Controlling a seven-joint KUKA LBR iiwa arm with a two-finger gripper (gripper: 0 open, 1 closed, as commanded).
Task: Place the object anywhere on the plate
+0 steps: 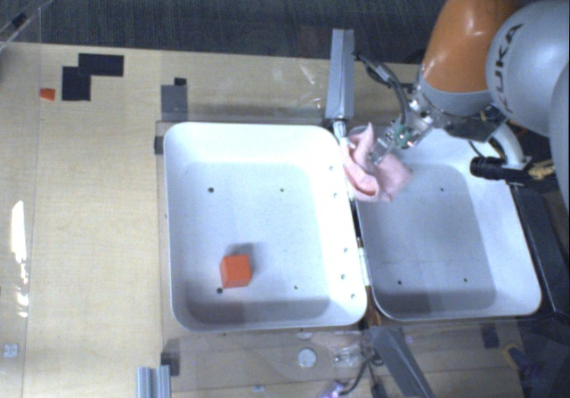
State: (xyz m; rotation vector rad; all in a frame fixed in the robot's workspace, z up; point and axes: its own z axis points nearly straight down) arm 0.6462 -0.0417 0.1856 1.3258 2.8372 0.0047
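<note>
At the far left corner of the right bin (pixel 499 298), the gripper (pixel 385 149) has its jaws closed on a pink soft object (pixel 372 175), which hangs limp just above the rims between the bins. No plate is distinguishable; the left bin (pixel 187 298) carries an orange cube (pixel 235 271) near its near left corner. Judgement: carry the object high enough that its drooping end clears the rim, then lower gently and release only once it rests flat.
</note>
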